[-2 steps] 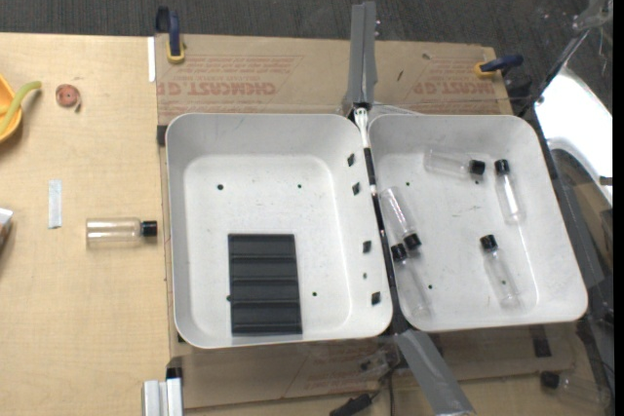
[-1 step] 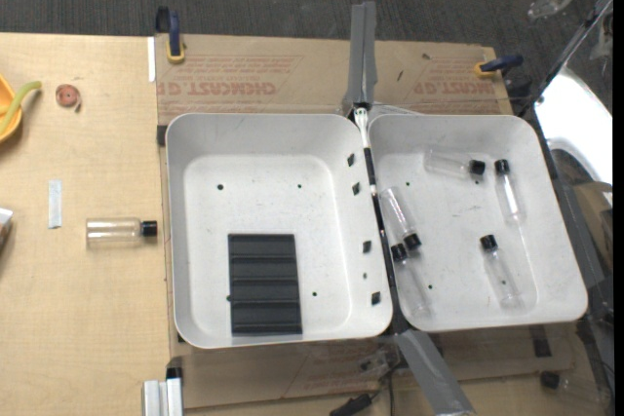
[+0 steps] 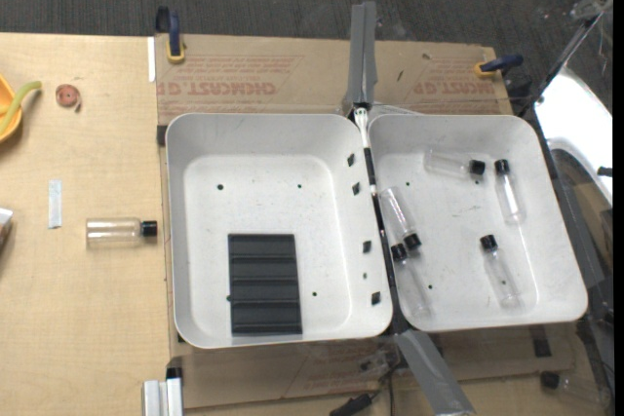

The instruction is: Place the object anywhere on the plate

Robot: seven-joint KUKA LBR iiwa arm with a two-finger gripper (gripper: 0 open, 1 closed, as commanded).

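Several clear, black-capped vials (image 3: 506,191) lie in the right bin (image 3: 458,302), the arm's own side, mostly long axis front-to-back. The dark ribbed plate (image 3: 263,284) lies beyond, in the left bin (image 3: 263,175). Whether the hand is spread or closed cannot be told.

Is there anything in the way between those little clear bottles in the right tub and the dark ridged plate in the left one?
Only the two bins' raised walls where they meet. The bottles lie in the right bin; the black ridged plate lies flat in the left bin, with nothing on it.
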